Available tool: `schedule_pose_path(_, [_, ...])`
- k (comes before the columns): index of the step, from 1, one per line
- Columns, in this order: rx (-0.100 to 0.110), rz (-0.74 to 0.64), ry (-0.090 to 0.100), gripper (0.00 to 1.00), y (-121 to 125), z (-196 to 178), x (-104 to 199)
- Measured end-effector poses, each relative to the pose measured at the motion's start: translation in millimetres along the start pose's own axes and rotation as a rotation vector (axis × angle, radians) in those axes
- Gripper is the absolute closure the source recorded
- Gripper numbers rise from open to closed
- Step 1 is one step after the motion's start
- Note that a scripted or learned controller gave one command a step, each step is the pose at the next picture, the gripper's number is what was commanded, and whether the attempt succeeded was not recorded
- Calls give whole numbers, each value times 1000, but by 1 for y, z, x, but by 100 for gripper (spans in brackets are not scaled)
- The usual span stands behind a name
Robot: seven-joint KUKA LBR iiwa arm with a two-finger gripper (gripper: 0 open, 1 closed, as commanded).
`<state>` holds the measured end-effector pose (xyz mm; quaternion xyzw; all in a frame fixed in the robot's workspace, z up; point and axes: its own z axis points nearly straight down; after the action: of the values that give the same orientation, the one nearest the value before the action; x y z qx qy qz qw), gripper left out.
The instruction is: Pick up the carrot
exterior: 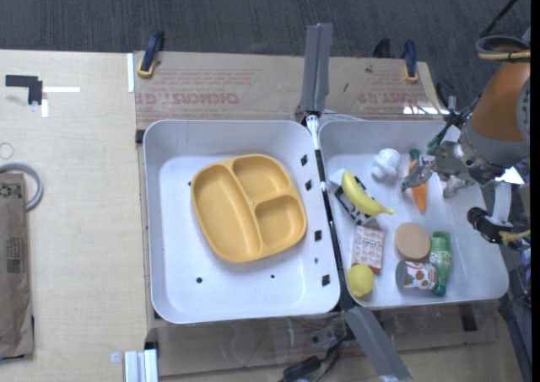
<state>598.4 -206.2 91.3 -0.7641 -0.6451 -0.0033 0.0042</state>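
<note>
The carrot (418, 192) is orange with a green top and lies in the right bin (489, 287), near its back right part, tip pointing toward the front. My gripper (432, 174) reaches in from the right and hangs directly over and beside the carrot's upper half, partly covering it. The grey arm with its orange band (498, 110) stands above the bin's right edge. From this slant I cannot see whether the carrot sits within the gripper.
Sharing the right bin are a white lump (386, 163), a banana (363, 195), a small red-and-white carton (367, 247), a lemon (360, 279), a round tan disc (413, 241), a green bottle (440, 255) and a can (412, 276). A yellow divided plate (249, 206) lies in the left bin (169, 287).
</note>
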Motion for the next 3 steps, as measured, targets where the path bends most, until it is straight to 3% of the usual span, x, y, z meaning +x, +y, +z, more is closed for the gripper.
schedule_pose_path(1, [-2, -65, -6, 0, -8, -1, -1])
schedule_pose_path(2, [-3, 70, 0, 0, -14, -2, -1])
schedule_pose_path(3, [-2, 71, -6, 100, -14, -11, -4])
